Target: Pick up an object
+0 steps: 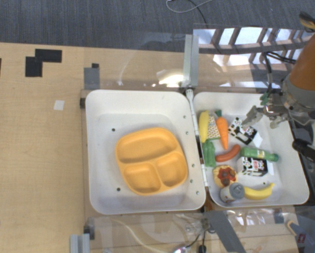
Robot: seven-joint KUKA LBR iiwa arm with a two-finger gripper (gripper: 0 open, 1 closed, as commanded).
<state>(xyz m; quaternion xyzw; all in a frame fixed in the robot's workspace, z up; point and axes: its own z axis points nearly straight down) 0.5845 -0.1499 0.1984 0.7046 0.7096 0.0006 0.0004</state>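
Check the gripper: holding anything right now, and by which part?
Nothing is held. The gripper hangs open above the right bin, with no object between its fingers. The nearest thing is the cow-print carton, lying in the bin just beside it.

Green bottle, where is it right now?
The green bottle lies on its side in the right bin, just above a cow-print carton and right of the sausage.

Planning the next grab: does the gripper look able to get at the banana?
Probably yes. The banana lies uncovered at the right bin's front edge, with nothing on top; the gripper hovers over the same bin's back part.
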